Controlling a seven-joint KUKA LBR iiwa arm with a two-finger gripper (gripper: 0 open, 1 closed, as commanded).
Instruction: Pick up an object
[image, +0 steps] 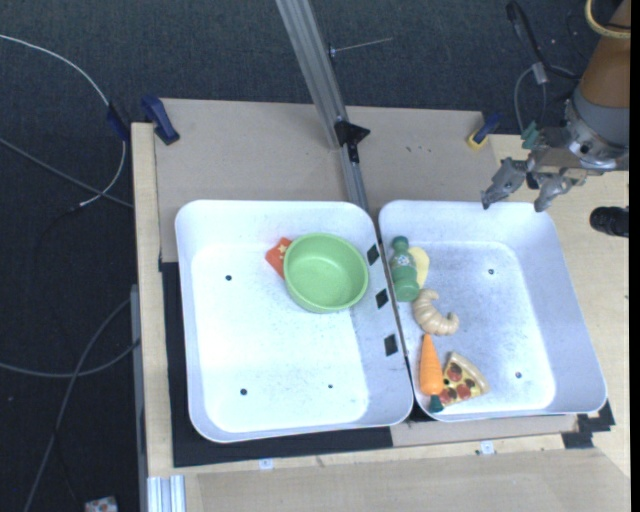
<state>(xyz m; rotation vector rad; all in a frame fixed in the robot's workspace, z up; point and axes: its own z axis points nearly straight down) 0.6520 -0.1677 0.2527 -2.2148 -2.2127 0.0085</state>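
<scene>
Claw: the gripper (521, 190) hangs over the far edge of the right bin (530, 300), near its far right corner; its two fingers stand apart and nothing is between them
Arm: the arm (600, 90) comes in from the right, above the bench (250, 150)
Things to pick: along the left edge of the right bin lie a green bottle (403, 268), a croissant (436, 312), a carrot (429, 365) and a pizza slice (461, 380)
Left bin: the left bin (260, 380) holds a green bowl (324, 271) near its far edge, with a small orange thing (276, 255) touching it
Step in hand, my judgement: approach, no thing chosen yet
Advice: the croissant has the most free space around it; keep the fingers apart, come straight down, close across its narrow middle
Risk: the bottle lies close to the bin wall, so one finger may hit the rim
</scene>
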